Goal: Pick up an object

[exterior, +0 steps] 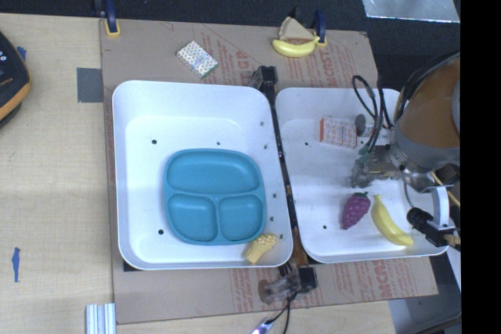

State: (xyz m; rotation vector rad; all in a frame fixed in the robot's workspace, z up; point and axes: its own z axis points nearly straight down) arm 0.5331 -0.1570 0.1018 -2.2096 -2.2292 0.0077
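Camera view shows the gripper low inside the right bin; whether it is released or clenched I cannot tell, and nothing is seen in its grasp. Just off it at 7 o'clock lie the purple grapes, and at 5 o'clock the banana. At 11 o'clock sits a red-and-white packet. Further out at 9 o'clock, the left bin holds a blue divided plate and a yellow corn piece. By my judgement the pick is not yet done: nothing is lifted.
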